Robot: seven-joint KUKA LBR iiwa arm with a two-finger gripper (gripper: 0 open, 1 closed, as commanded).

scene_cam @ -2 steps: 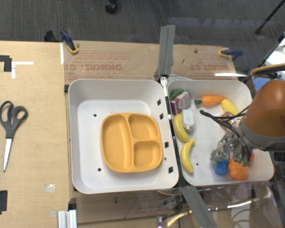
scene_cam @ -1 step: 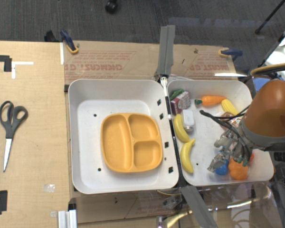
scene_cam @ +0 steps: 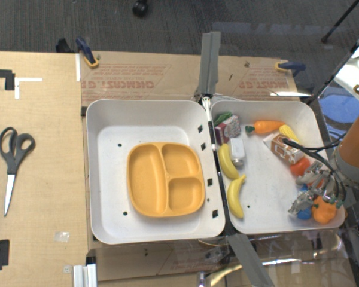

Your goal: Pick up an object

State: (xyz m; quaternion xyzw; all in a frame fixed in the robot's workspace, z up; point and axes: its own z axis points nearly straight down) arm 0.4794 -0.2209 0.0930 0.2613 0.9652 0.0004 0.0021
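The right bin (scene_cam: 269,220) holds several toy foods. Two yellow bananas (scene_cam: 228,161) (scene_cam: 235,196) lie along its left wall. An orange carrot (scene_cam: 268,126) lies at the back, with a brown carton (scene_cam: 286,149) just right of it and a red-orange piece (scene_cam: 299,167) below the carton. My gripper (scene_cam: 312,191) is low in the bin's front right corner. It hangs right over an orange fruit (scene_cam: 325,213) and a small blue piece (scene_cam: 303,214). Nothing shows lifted in it.
The left bin (scene_cam: 107,220) holds a yellow divided plate (scene_cam: 166,178). A grey can (scene_cam: 237,150) and a red-green packet (scene_cam: 229,126) lie near the bananas. Scissors (scene_cam: 13,154) rest on the wooden bench at far left. Black cables (scene_cam: 314,145) cross the right bin's back corner.
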